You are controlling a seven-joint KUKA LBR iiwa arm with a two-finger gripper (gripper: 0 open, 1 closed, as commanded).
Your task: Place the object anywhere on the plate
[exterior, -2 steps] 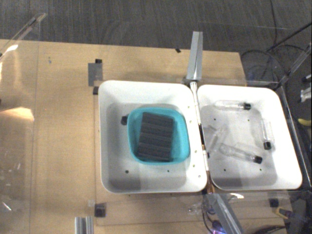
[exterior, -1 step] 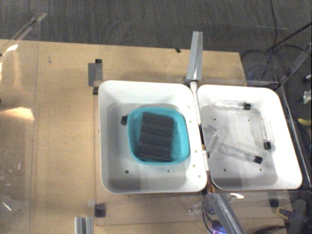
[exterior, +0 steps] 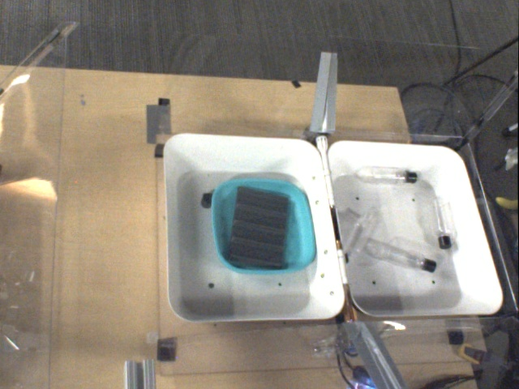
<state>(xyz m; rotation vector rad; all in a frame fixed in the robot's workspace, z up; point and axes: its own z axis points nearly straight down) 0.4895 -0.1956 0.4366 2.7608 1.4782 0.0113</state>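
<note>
Teal square plastic plate (exterior: pixel 302 232) carrying a dark grey ribbed rectangular block (exterior: pixel 259 227), inside the left shallow white bin (exterior: pixel 182 217).

The block lies near the plate's middle, its ridges running across it, slightly tilted. Beside it, the right shallow white bin (exterior: pixel 478 217) holds several clear plastic tubes with black caps (exterior: pixel 388 174), scattered apart. Both bins sit touching on the pale wooden bench (exterior: pixel 89 217). The robot's hand cannot be judged from this view.

Two bins sit side by side. The left bin (exterior: pixel 182 225) holds a plate (exterior: pixel 304 225) with a ridged block (exterior: pixel 259 227) on it. The right bin (exterior: pixel 478 241) holds some tubes (exterior: pixel 388 175).
</note>
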